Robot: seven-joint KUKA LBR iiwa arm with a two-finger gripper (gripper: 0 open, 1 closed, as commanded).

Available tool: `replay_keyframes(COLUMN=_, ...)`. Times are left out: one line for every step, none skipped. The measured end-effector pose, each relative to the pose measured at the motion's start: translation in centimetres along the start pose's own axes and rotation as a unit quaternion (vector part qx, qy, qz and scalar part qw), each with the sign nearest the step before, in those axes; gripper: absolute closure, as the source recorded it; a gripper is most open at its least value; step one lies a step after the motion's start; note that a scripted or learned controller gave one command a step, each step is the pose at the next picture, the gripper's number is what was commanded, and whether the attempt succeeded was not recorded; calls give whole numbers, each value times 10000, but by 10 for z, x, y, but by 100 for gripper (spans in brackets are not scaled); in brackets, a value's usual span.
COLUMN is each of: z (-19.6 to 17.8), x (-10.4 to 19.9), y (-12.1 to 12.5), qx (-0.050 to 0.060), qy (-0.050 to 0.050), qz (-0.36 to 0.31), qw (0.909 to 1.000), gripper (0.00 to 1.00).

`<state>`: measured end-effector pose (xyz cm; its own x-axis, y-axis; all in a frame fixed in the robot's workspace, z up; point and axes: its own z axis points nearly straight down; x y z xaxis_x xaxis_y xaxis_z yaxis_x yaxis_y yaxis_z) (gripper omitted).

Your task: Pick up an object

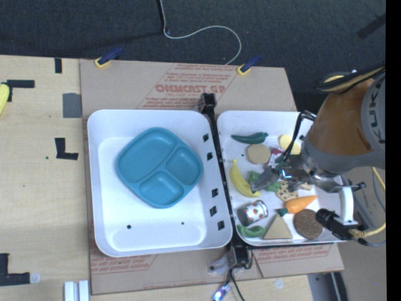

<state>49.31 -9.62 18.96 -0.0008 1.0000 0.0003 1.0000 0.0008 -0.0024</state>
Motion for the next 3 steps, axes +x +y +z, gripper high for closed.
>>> replay_keyframes(z=6, x=48, y=-11, qx=14, qy=8, qz=-16, qw=10000, gripper=0)
replay_keyframes(z=-4, x=46, y=-10, qx=14, qy=7, qz=-7, qw=10000, gripper=100)
replay_keyframes(z=-17, x=116, y=-10, qx=-4, qy=5, qz=-29, qw=10000, gripper=100)
